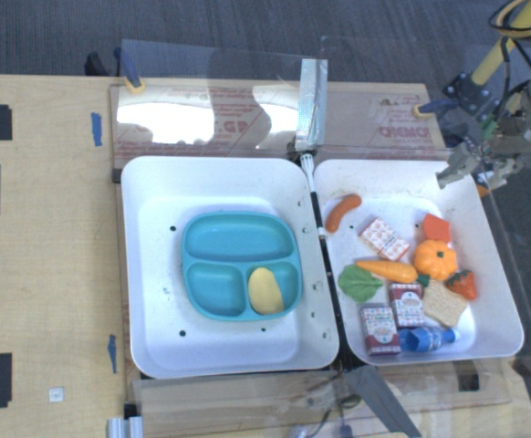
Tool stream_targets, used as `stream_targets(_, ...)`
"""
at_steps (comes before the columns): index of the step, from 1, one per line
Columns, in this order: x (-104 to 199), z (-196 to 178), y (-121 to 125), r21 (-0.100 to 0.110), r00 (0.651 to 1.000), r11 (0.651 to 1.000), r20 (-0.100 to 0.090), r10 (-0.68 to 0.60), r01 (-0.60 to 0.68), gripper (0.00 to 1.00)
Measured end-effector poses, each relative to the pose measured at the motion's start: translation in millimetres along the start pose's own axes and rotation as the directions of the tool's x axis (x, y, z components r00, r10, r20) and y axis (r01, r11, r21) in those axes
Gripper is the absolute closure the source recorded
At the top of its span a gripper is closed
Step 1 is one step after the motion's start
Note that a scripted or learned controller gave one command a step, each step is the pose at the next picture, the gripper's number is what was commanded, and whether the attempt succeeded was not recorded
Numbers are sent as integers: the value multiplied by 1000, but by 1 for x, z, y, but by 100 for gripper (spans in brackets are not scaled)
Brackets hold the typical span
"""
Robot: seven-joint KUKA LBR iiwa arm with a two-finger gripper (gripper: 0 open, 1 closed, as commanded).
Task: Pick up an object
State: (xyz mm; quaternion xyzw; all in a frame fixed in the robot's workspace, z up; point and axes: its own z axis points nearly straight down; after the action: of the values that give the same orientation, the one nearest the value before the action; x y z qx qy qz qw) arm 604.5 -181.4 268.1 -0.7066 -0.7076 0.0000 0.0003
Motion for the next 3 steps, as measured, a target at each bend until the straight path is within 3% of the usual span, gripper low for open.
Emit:
stream_targets(1, 57, 110, 36, 14, 999, 999, -4, 37, -36, 0)
stream_targets(2, 76, 164, 65, -19, 1000, 1000, 2, 18, -18, 0)
stream_targets(3, 86, 169, 66, -27, 1000, 1000, 5, -2, 2, 0)
